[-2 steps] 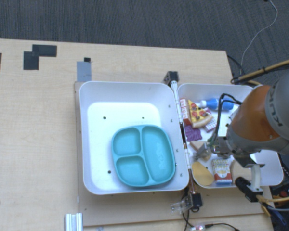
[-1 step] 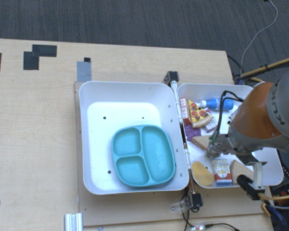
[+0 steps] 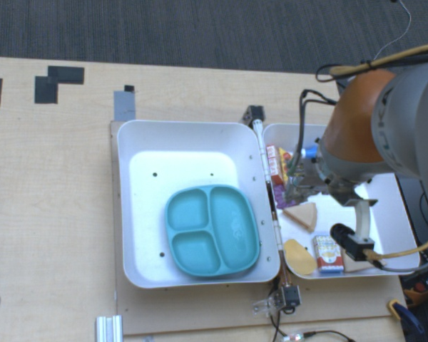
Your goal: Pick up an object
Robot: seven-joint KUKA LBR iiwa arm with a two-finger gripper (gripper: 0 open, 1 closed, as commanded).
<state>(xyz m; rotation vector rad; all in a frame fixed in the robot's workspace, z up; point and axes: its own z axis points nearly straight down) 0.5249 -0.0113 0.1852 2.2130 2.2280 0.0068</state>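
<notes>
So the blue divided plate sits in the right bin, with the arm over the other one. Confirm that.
Not quite. The camera view shows the blue plate in the left bin, not the right one. The arm is over the other bin, the right bin, as you said.

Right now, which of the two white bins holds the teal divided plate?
The left bin. The teal three-compartment plate lies in it, toward the near right corner. The right bin holds small food items, with the arm over it.
</notes>
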